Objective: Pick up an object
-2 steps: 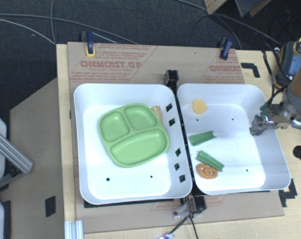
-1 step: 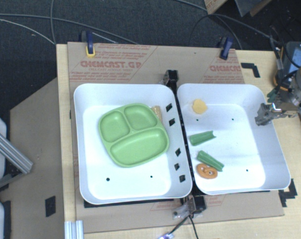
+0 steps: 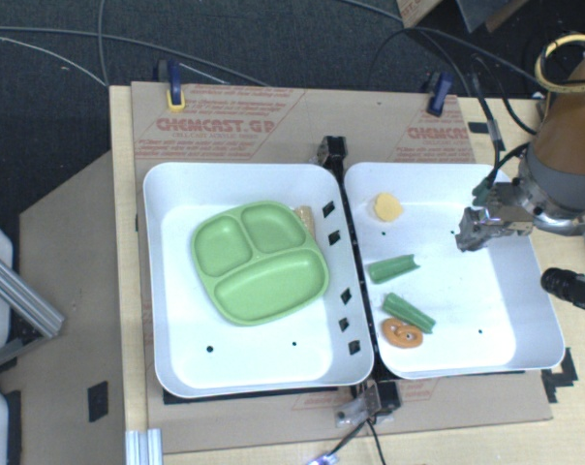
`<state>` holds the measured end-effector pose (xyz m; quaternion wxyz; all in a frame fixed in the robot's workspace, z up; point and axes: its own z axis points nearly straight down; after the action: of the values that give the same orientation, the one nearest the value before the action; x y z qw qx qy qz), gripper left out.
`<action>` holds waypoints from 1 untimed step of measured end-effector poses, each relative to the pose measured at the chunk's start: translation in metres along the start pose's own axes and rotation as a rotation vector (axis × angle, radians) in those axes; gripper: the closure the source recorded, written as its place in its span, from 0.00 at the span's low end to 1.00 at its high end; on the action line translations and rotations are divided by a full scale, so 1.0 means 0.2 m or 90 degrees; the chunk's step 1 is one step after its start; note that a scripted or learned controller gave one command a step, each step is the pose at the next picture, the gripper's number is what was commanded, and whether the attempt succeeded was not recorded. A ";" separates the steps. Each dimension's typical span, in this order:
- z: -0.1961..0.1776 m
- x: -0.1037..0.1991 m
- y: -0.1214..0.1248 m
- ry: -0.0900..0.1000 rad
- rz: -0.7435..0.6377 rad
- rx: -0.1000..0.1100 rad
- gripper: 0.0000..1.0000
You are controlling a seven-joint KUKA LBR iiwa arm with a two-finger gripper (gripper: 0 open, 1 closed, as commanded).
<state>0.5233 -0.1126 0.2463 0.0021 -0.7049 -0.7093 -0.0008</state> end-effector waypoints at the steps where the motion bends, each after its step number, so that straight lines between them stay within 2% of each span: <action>1: 0.05 0.31 0.02 0.000 -0.001 0.001 1.00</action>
<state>0.5272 -0.0498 0.2361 0.0024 -0.7044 -0.7098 -0.0005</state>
